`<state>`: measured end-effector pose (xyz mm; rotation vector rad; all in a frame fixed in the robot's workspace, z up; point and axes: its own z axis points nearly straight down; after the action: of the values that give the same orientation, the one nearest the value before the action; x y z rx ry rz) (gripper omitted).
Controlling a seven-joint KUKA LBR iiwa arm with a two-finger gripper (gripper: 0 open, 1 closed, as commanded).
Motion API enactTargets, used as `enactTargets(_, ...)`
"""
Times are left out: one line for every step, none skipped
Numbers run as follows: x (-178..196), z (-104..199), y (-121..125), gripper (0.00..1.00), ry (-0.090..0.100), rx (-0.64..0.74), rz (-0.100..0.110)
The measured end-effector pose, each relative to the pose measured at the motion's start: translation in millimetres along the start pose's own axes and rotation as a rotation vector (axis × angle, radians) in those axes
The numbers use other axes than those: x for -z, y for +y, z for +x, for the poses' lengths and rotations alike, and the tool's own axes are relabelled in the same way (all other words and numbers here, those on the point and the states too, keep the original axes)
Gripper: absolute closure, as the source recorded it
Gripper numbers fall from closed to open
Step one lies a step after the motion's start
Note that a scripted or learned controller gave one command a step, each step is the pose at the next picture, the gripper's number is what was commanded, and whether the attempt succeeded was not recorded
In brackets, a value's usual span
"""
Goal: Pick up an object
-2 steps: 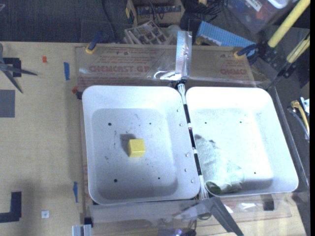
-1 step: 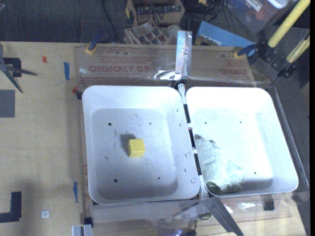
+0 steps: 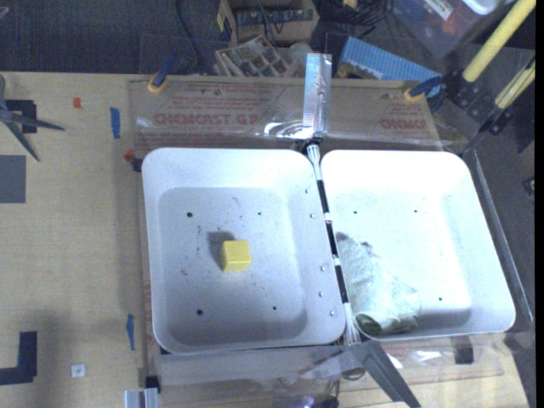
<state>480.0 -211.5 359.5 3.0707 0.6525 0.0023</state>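
From my feed, the wooden surface (image 3: 68, 253) runs along the 9 o'clock side. Next comes the left bin (image 3: 170, 177), and a small yellow block (image 3: 236, 255) sits near its middle, slightly toward 6 o'clock, clear of the walls. Across the divider, in the right bin (image 3: 442, 194), a rolled grey-white cloth (image 3: 378, 291) lies against the left wall, reaching to the 7 o'clock corner. I cannot tell the state of the hand.

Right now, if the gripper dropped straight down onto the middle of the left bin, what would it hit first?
Probably the yellow block on the left bin's floor; nothing looks to be above it.
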Motion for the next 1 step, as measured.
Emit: enactTargets(-54.8,-5.0,10.2,1.0,-0.003,-0.18,0.006)
